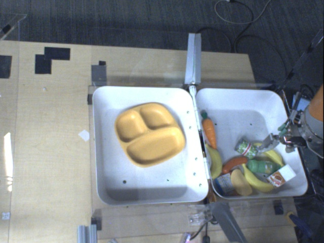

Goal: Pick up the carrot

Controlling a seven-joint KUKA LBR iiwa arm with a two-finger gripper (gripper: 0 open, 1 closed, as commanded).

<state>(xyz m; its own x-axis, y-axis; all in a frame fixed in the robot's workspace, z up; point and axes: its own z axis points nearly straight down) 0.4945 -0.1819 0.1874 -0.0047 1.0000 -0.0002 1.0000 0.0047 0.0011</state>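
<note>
Carrot [208,131]: lies in the right bin [243,101], close against its left wall, green top toward the far side, orange body pointing toward the near side.
Neighbours: a banana [216,162] starts just beyond the carrot's near tip; further right sits a heap of a red pepper [234,163], a green bottle [262,165], a small can [245,147], a second banana [259,182] and a little carton [281,175].
Left bin [101,151]: holds a yellow divided plate [150,133], apart from the task.
Gripper [271,141]: at the right side of the right bin, over the heap, well apart from the carrot; the arm [314,116] enters at the frame's right.
Jaws: they appear slightly apart with nothing between them, though the view is small here.
Step in hand: reaching, judged not yet begun in earnest.
Doing it well: travel left across the bin above the heap, then turn the wrist so the fingers close across the carrot's width, not along it.
Grasp site: the thick middle of the orange body, away from the banana.
Hazard: the bin wall beside the carrot leaves little room for the finger on that side; a descent too far left would likely strike the rim.
</note>
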